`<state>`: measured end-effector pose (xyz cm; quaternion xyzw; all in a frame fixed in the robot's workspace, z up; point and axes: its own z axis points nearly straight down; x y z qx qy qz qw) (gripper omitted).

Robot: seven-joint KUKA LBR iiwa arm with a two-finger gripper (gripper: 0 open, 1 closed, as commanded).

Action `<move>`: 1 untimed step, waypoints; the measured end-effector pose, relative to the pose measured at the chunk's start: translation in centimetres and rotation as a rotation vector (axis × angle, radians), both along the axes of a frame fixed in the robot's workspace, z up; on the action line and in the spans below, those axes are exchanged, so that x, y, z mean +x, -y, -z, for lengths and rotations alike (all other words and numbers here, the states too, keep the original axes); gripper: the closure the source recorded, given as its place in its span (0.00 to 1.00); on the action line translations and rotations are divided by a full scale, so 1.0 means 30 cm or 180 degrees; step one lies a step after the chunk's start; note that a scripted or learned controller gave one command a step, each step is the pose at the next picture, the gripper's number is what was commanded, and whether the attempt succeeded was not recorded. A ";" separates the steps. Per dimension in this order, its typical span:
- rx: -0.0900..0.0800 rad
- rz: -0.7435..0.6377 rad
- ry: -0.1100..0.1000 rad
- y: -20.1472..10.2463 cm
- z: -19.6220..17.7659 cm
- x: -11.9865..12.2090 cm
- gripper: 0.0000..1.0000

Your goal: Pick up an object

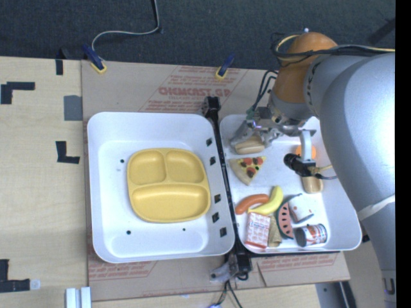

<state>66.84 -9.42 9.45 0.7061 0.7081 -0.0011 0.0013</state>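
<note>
Bread roll (249,147) lying at the right bin's (334,201) far-left corner: I am hovering my end effector (257,128) directly above it; a descent and squeeze look next.

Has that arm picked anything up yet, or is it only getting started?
Nothing looks lifted yet. The gripper is low in the right bin, right at a tan bread-like piece; a grasp is not clear. The pizza slice, banana and the rest lie in place. The lift is left.
</note>
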 end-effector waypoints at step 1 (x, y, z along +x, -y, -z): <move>0.0013 0.0002 -0.0002 -0.196 -0.300 -0.301 1.00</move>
